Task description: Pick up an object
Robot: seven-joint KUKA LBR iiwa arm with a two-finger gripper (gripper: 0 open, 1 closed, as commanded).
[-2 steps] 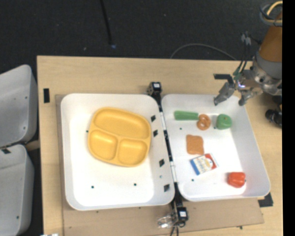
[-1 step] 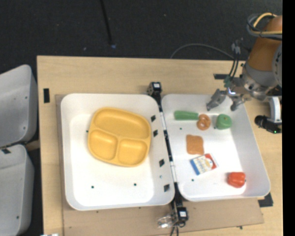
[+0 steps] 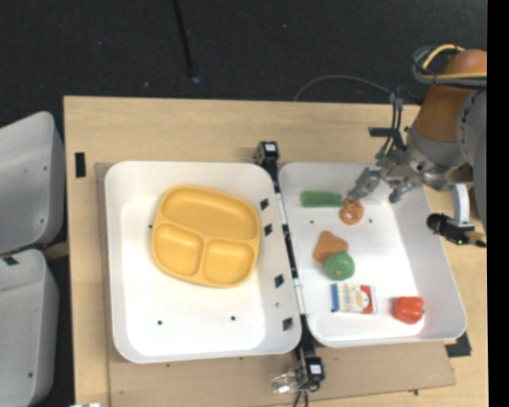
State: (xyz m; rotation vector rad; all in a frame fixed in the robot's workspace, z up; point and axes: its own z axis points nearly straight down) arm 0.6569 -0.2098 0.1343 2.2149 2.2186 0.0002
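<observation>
Camera view: glossy three-compartment yellow tray (image 3: 206,236).

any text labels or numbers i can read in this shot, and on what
No text can be read here.
Small carton in the right bin: white with red and blue printing, too small and blurred to read.
Yellow tray in the left bin: no markings visible.
Green block, orange ring, green ball and red pepper: no lettering visible.
</observation>
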